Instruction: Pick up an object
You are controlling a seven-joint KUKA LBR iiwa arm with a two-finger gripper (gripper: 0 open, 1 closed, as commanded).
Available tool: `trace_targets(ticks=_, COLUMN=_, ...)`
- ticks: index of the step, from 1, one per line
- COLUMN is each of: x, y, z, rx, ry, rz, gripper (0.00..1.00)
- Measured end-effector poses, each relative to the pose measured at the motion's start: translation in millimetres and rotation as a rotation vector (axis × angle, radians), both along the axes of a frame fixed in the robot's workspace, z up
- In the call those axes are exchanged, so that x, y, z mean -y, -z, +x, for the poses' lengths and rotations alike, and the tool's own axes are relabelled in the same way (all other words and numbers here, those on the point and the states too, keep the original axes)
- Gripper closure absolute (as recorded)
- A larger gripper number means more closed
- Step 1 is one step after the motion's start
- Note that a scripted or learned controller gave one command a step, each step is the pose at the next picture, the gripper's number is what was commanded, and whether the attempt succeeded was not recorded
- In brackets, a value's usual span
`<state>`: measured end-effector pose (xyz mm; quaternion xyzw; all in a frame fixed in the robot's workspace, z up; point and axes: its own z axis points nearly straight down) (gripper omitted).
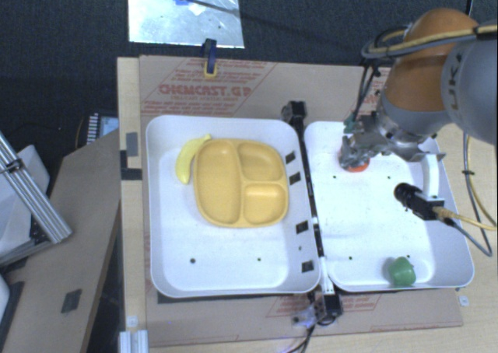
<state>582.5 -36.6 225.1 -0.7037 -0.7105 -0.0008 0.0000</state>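
While the gripper (355, 155) sits low in the right bin (366, 227), an orange thing (356, 166) peeks from beneath it.
Whether it grips anything, I cannot tell; a green thing (401, 270) lies near the front corner.

My own wrist covers most of the small orange-red object (356, 166) in the right bin (366, 219); a sliver peeks out beneath me, too little to tell its shape. The yellow divided plate (237, 184) hides part of the banana (187, 159) behind its left rim. My arm (436, 64) runs off the right edge. The green object (401, 270) near the front corner is too small and blurred to identify.
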Motion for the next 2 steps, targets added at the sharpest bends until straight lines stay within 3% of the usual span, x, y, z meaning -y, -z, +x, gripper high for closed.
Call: trace_targets(ticks=2, x=-112, y=-10, z=-1, rx=0.001, ry=-0.002, rz=0.001, gripper=1.00)
